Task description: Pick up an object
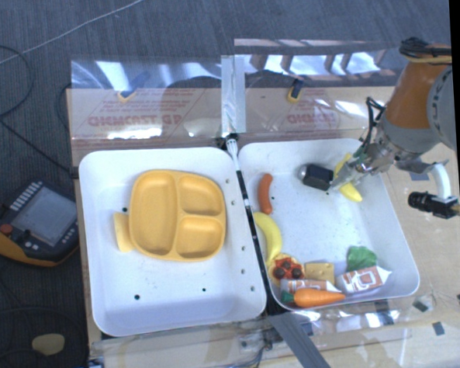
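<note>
Gripper (335,179) was lowered into right bin (387,208), upper part, just beside small yellow object (352,190). Finger state could not be told. No object was seen lifted; grasp and lift were judged outstanding. Other food toys were left along near edge.

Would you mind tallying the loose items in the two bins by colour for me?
Yellow: 4 – divided tray, banana, small piece by the end effector, cheese wedge
Orange or red: 3 – sausage, carrot, tomato cluster
Green: 1 – leafy piece
Black: 1 – block
White and red: 1 – carton
Total: 10
</note>
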Controlling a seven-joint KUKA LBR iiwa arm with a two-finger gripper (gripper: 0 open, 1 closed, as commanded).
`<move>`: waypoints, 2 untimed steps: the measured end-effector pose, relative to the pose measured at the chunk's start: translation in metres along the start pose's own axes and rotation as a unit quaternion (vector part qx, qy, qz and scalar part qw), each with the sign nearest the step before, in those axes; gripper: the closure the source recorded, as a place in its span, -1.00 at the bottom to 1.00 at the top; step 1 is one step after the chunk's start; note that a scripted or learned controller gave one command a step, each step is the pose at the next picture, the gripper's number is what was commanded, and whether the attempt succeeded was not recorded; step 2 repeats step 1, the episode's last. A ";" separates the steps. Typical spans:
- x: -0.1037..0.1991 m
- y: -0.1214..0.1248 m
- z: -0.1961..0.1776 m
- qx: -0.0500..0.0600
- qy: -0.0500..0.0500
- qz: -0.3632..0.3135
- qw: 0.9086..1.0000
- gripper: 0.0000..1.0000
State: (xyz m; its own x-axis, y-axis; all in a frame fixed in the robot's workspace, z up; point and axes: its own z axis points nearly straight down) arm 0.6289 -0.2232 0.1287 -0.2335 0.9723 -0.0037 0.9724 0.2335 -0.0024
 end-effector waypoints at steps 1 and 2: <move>0.051 0.045 -0.064 -0.001 0.001 0.018 1.000 1.00; 0.051 0.045 -0.064 -0.001 0.001 0.018 1.000 1.00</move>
